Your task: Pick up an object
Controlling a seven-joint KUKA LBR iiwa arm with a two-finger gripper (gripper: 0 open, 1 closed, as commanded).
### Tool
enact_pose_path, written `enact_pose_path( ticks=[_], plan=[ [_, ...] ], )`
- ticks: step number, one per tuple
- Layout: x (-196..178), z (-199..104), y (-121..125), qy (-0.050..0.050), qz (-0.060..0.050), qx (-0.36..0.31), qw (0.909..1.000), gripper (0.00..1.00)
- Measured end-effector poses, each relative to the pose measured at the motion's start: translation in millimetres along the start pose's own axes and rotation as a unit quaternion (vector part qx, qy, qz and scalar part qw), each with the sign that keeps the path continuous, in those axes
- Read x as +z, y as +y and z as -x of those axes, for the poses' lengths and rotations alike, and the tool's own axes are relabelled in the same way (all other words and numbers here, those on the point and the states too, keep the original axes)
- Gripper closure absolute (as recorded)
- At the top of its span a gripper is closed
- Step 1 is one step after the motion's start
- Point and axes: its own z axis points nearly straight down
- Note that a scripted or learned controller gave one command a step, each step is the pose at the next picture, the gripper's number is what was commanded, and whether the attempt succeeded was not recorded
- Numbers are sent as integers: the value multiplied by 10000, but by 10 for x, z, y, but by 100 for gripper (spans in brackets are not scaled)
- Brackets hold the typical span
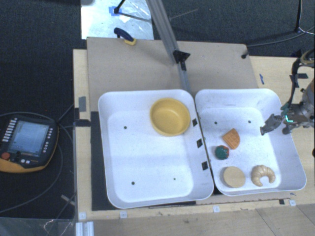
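The right bin (231, 102) holds an orange wedge-shaped piece (231, 138), a small dark green ball (222, 152), a round tan biscuit (233, 176) and a croissant (262, 174). My gripper (276, 125) hangs at the bin's right rim, to the right of the orange piece and apart from all of the objects. Its two dark fingers stand apart with nothing between them. A yellow bowl (170, 116) sits at the back right of the left bin (118, 181).
A metal pole (167, 33) slants over the board behind the bins. A teach pendant (24, 141) lies on the floor at the left. Cables run along the left edge of the bench.
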Motion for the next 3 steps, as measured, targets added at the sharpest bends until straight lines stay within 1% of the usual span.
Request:
enact_pose_path(
  ticks=[1,2,3],
  plan=[
    [0,0,0,0,0,0,10000,0],
    [458,-88,-12,4,-11,-2,10000,0],
    [1066,-107,24,4,-13,-1,10000,0]
  ],
)
